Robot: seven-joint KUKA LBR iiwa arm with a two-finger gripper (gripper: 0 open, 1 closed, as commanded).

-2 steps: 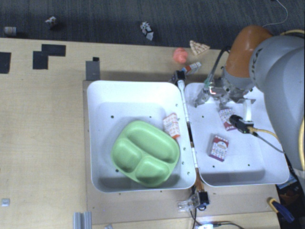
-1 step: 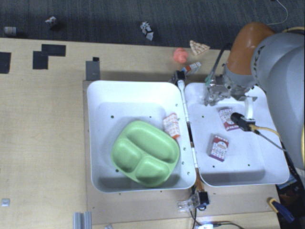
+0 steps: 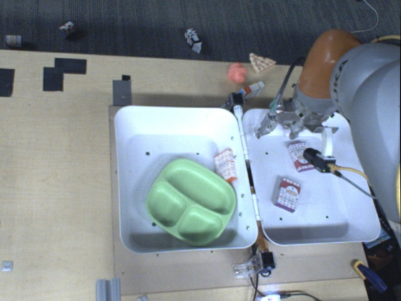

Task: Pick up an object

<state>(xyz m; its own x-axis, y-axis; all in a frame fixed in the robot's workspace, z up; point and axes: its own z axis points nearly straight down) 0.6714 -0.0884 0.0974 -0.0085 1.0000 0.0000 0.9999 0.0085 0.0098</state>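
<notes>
My gripper hangs over the far left corner of the right bin, its two metal fingers spread apart with nothing between them. Just right of and nearer than the fingertips lies a small red-and-white box, partly covered by a black plug. A second red-and-white box lies flat near the middle of the right bin. In the left bin sits a green divided plate, and an orange-and-white packet rests by its far right edge.
A black plug with a yellow cable hangs from the arm across the right bin. Beyond the bins on the bench lie a pink ball, a pizza-slice toy and a small tube. The arm's bulk covers the right side.
</notes>
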